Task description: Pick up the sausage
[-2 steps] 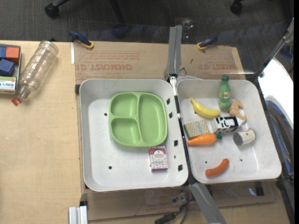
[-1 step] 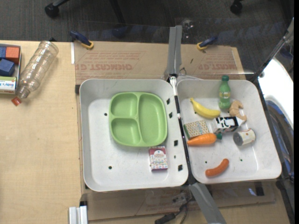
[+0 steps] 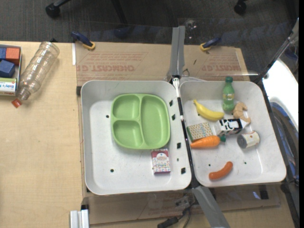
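Observation:
The sausage point(image 3: 221, 171) is a short orange-red curved piece lying near the front edge of the right bin point(image 3: 270, 170), apart from the other items. It rests flat on the white floor, with bare floor all around it.
Behind the sausage in the right bin lie a carrot point(image 3: 206, 142), a banana point(image 3: 207, 110), a green bottle point(image 3: 228, 94), a checkered block point(image 3: 199, 130), a black-and-white carton point(image 3: 232, 125) and a small can point(image 3: 249, 139). The left bin point(image 3: 95, 170) holds a green divided plate point(image 3: 141, 120) and a small pink box point(image 3: 161, 161).

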Controlling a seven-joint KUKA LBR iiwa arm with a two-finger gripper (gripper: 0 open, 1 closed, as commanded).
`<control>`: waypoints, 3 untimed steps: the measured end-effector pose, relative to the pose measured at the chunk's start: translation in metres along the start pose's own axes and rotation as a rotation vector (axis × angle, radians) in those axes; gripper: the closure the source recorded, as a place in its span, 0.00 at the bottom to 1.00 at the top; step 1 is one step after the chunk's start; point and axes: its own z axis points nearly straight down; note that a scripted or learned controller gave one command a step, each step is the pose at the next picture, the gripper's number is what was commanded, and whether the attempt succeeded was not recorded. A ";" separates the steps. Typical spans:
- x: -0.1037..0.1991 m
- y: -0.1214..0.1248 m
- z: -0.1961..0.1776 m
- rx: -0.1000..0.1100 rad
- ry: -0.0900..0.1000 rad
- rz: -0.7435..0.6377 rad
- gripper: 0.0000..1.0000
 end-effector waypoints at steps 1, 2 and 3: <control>0.000 0.000 0.000 0.000 0.000 -0.009 1.00; 0.000 0.000 0.000 0.000 0.000 -0.009 1.00; 0.000 0.000 0.000 0.001 0.000 -0.021 1.00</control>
